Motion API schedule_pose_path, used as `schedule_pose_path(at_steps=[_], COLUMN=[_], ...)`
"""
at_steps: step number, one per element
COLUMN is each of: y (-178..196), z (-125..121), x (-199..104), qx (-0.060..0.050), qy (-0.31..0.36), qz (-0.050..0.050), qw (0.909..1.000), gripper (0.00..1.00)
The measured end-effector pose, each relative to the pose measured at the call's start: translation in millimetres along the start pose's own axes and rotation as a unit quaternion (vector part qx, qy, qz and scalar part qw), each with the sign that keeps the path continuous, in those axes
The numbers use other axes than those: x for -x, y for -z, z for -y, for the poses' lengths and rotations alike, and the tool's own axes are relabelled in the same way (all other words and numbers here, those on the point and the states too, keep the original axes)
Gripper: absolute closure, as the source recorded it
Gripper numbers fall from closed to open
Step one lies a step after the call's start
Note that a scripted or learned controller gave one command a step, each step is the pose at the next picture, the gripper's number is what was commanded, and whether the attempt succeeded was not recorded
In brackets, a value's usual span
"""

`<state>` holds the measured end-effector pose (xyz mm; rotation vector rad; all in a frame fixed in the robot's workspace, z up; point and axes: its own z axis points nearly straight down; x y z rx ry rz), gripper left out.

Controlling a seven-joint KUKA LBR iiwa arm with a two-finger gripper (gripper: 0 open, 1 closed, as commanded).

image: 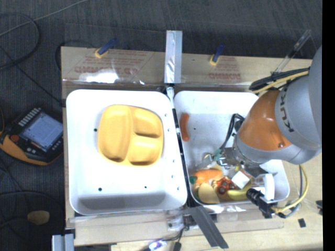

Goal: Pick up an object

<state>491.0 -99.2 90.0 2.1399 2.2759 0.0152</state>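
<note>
My gripper (224, 162) hangs low over the front of the right bin (209, 106), below the arm's orange band. Under and just in front of it lies a small heap: an orange fruit (205, 175), a pale yellow piece (206, 194), a small red item (225, 183) and a banana (236, 194). The gripper's tip is close above the orange fruit and the red item. The wrist hides whether it touches any of them. A slim orange piece (184, 127) lies alone against the bin's left wall.
The left bin (74, 140) holds a yellow divided tray (130, 135) near its middle. A raised divider (176, 140) separates the two bins. The arm's bulk covers the right side of the right bin. A handheld device (36, 135) lies on the floor to the left.
</note>
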Motion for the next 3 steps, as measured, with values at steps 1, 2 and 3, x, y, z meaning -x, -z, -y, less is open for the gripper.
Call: schedule_pose_path(at_steps=[1,2,3], y=[6.6,90.2,112.8], z=[-0.2,4.7,-72.4], x=[0.2,-15.1,-43.4], qx=[-0.002,-0.014,-0.013], qy=[0.000,0.023,0.030], qz=[-0.002,-0.003,-0.002], qw=[1.0000,0.9996,0.9995], gripper=[1.00,1.00,1.00])
